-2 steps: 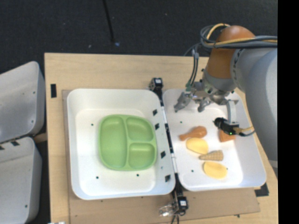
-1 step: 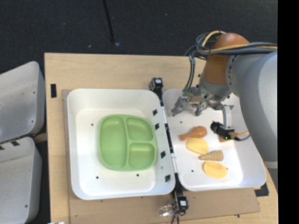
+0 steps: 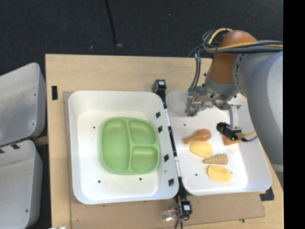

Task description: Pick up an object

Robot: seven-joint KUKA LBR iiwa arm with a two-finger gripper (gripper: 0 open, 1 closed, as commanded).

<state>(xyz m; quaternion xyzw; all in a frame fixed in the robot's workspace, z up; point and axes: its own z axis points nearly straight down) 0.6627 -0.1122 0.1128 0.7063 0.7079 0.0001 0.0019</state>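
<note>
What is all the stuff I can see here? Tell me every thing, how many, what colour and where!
Bins: 2, white, side by side on the bench, left bin and right bin.
Divided plate: 1, light green, lying in the left bin.
Drumstick-shaped toy: 1, orange-brown, right bin, near its middle.
Yellow pieces: 2, yellow, right bin; one just below the drumstick, one nearer the front.
Cone-shaped toy: 1, tan, right bin, between the yellow pieces.
Bench: 1, pale wood, under the bins.
Arm: 1, grey with orange band, coming from the right.
Hand: 1, grey, over the right bin's back part.
</note>
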